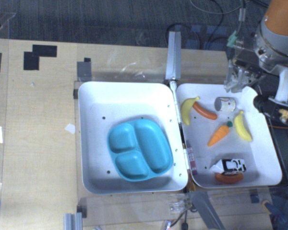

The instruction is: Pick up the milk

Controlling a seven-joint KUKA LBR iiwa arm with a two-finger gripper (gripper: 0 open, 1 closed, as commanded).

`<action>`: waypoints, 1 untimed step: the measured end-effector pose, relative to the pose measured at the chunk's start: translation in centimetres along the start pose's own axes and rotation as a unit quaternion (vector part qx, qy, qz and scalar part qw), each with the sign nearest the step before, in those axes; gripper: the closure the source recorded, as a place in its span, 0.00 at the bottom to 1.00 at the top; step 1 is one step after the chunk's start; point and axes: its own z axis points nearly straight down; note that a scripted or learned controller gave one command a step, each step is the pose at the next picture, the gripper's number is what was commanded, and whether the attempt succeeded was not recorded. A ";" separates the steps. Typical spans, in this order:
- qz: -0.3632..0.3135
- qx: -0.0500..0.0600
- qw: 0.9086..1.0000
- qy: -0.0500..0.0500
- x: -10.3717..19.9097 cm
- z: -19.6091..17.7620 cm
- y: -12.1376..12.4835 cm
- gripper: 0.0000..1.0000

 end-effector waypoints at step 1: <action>0.100 0.001 0.995 0.000 3.7 5.9 5.6 1.00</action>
